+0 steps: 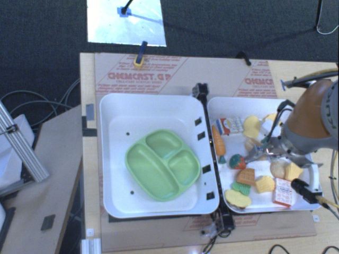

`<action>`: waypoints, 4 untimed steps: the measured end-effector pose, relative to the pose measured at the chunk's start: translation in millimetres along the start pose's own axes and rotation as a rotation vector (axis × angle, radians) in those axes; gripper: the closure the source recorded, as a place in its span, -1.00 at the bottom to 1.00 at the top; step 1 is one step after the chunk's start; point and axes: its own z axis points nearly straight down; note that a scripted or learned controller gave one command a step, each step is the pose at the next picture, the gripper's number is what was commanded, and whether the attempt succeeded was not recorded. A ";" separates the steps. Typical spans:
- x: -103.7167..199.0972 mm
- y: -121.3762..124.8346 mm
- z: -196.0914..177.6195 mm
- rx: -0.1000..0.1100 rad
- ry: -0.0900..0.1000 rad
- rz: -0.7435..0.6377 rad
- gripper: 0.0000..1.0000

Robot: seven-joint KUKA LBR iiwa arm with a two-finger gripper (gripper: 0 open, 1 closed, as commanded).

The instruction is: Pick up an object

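Dark carpet floor (42, 36) lies beyond the surface's (175, 67) far edge, bearing a pale square sheet (126, 15); cables (32, 102) trail left.

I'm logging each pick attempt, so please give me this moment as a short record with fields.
left bin: shallow white bin holding a light green divided plastic tray
right bin: shallow white bin with a pile of small toy foods, among them an orange carrot by its left wall
arm: grey arm with orange band reaching in over the right bin
gripper: low among the toys; grasp cannot be told
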 end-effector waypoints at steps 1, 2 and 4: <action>-0.5 0.5 -12.3 -0.002 -0.001 0.000 1.00; -0.7 10.4 -71.1 -0.003 -0.002 -0.002 1.00; 8.0 9.3 -142.7 -0.003 -0.001 -0.003 1.00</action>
